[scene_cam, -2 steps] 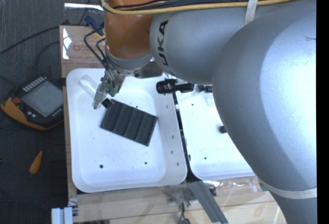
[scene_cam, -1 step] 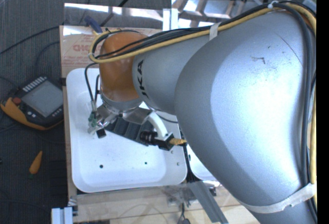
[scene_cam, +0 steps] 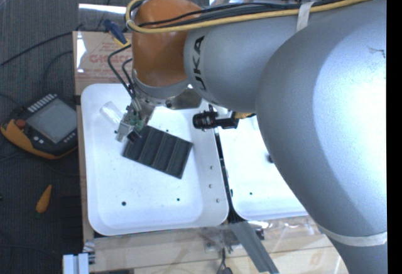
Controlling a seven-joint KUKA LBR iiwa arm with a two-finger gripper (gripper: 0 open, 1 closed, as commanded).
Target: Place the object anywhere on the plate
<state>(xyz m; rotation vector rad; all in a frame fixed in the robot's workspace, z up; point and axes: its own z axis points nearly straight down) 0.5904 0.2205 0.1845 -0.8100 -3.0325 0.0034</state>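
A dark grey ribbed rectangular plate (scene_cam: 157, 151) lies flat in the middle of the left white bin (scene_cam: 107, 203), turned at a slant. My gripper (scene_cam: 128, 128) hangs from the orange wrist band and points down at the plate's upper left corner, just touching or hovering over its edge. A small clear, glassy object (scene_cam: 110, 112) lies on the bin floor just left of the gripper and apart from the plate. I cannot see anything held in the gripper.
The grey arm covers most of the right bin (scene_cam: 251, 197), which shows a dark spot (scene_cam: 270, 158) at the arm's edge. A cardboard sheet (scene_cam: 100, 62) lies behind the left bin. A teach pendant (scene_cam: 47, 125) and an orange tool (scene_cam: 43, 198) lie on the floor at left.
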